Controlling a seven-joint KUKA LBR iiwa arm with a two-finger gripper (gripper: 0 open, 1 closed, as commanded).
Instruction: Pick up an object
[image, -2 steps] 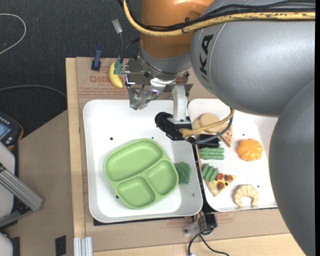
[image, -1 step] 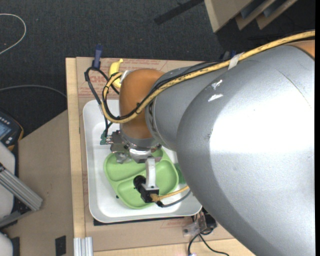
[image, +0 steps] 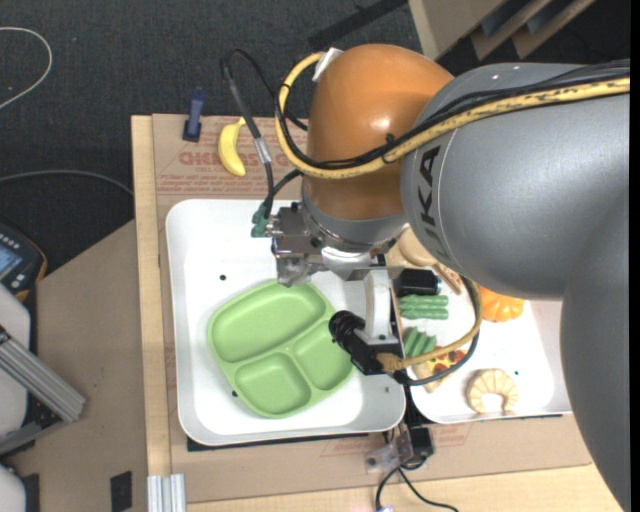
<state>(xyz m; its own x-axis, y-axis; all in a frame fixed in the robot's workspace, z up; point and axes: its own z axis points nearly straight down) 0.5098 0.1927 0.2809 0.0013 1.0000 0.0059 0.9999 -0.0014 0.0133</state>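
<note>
While the arm hangs low over the left bin (image: 190, 300), its hand (image: 300, 262) sits at the green divided tray's (image: 270, 345) upper rim; whether it's open, I can't tell. Best bet: pinch that thin rim squarely, lift slowly, since the tray looks light and slippery.

A tan bench (image: 160, 200) stands on dark carpet (image: 90, 90), with a white cable (image: 30, 40) lying nearby.

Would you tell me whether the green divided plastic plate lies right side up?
Right side up: the green divided plastic plate shows its three hollow compartments facing upward.
</note>
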